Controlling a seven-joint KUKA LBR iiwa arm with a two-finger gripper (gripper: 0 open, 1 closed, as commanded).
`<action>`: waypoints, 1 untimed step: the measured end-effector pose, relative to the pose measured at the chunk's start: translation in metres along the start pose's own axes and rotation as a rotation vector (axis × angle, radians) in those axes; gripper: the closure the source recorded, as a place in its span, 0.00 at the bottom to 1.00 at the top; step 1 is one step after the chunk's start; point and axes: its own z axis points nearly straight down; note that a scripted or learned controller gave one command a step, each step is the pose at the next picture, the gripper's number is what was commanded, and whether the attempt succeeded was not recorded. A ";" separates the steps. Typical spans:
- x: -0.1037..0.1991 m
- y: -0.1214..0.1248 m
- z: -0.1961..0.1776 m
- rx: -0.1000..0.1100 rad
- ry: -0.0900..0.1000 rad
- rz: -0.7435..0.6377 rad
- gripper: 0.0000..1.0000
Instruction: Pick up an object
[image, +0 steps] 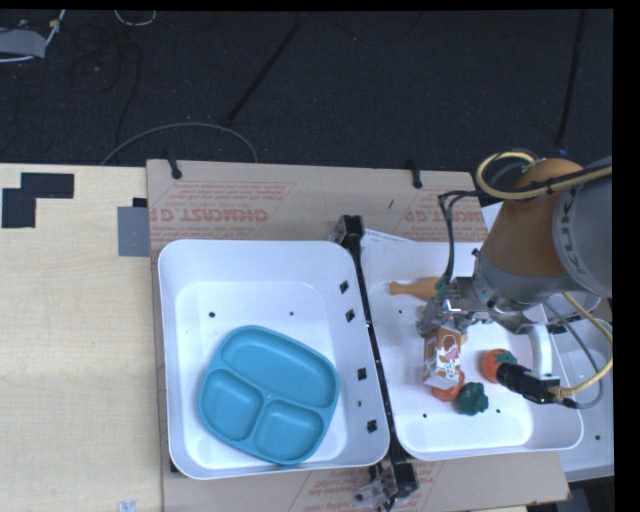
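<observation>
My gripper (440, 318) reaches down into the right bin (420, 432), its tip just above a small white and orange packet (444, 362). To the packet's right lie an orange-red toy (496, 362) and a dark green toy (473, 399). A tan, drumstick-shaped toy (412, 288) rests near the bin's far side, left of the gripper. The wrist hides how the fingers stand.
The left bin (190, 285) holds a blue divided plate (268, 394). A black divider (362, 330) separates the two bins. Cables and a black fitting (535, 385) trail off the arm over the right bin's right side. Brown cardboard lies under both bins.
</observation>
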 end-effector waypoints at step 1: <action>0.000 0.000 -0.063 -0.002 0.000 -0.006 1.00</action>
